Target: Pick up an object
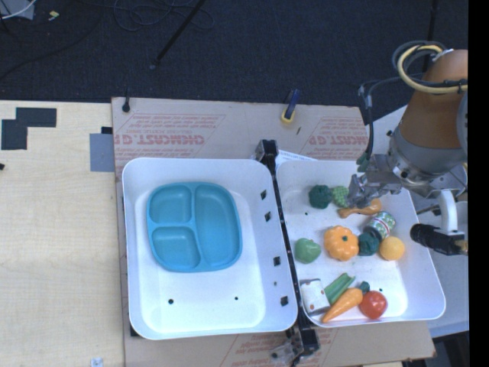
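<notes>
- My gripper (365,196) is down in the right bin (428,300), at its upper middle; I cannot tell how it is set.
- Just under it lies a small orange piece (362,209), long and thin, its long axis running left to right with the right end a little higher. It sits touching or just below my tool; whether I have it I cannot tell.
- Just left of the tool is a dark green broccoli (320,196), lumpy and matte.
- Below it, mid-bin: a ribbed orange pumpkin (341,242), a smooth green pepper (307,250) to its left, a dark teal lump (369,242) to its right, then a small labelled can (381,223) lying tilted and a round yellow fruit (392,248).
- At the lower part of the bin: a carrot (342,304) pointing down-left, a green pod (337,286) lying parallel above it, a glossy red tomato (374,304), and a white tag (312,292).
- The left bin (153,312) holds a blue plastic tray (193,226) with three compartments, rounded at the corners.
</notes>
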